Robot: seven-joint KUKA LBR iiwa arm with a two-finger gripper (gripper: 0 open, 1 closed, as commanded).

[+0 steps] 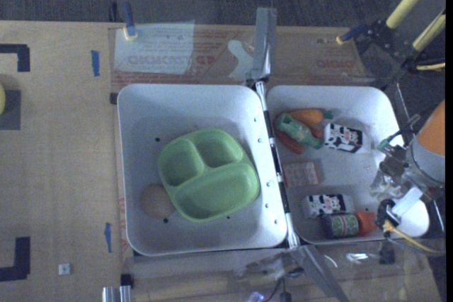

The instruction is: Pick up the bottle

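Observation:
The bottle (pixel 344 224) is small and dark, with a green label and an orange cap. It lies on its side along the front wall of the right bin (pixel 368 97), cap pointing right. My gripper (pixel 393 177) hangs over the bin's right rim, below the orange band of the arm. It is to the right of the bottle and further back, apart from it. Nothing shows in its grasp.
In the right bin a cow-print carton (pixel 326 205) lies just behind the bottle. Another carton (pixel 343 138), a carrot (pixel 309 114) and a green and red toy (pixel 296 132) lie at the back. The left bin holds a green divided plate (pixel 207 173) and a tan ball (pixel 155 201).

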